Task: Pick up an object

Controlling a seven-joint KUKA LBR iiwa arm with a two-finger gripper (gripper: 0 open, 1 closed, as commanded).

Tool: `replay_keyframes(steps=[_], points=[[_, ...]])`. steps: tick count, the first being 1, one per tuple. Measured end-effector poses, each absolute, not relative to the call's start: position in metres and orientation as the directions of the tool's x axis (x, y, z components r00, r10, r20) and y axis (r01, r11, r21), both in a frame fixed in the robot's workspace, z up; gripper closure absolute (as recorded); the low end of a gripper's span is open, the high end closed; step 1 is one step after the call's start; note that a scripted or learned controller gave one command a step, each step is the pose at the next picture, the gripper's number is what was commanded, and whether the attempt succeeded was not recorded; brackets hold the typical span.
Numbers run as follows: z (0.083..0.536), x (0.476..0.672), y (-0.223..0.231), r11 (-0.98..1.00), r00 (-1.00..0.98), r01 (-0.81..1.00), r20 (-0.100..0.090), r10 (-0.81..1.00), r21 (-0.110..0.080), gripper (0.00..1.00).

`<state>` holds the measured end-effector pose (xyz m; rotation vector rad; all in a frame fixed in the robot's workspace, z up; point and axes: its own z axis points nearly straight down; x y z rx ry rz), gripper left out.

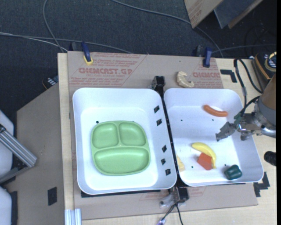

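Now the gripper is hovering at right of frame, jaws spread and carrying nothing, above the banana; the red block touching it is risking a fumbled grab.

Robotics lab; clamped board surface left of gripper; loose cables on dark carpet, cardboard box beyond.

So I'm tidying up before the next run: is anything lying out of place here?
Yes. A pale, curled item lies on the cardboard behind the right bin, outside both bins. A small yellowish piece sits tucked against that bin's left wall. The green divided tray rests flat in the left bin.
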<state>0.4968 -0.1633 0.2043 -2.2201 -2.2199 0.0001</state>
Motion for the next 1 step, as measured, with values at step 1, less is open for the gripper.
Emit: replay_keyframes(steps=[1], points=[[0.1589,0.497,-0.155,0.0,0.0,1.0,0.004,1.0,-0.006,0.0]])
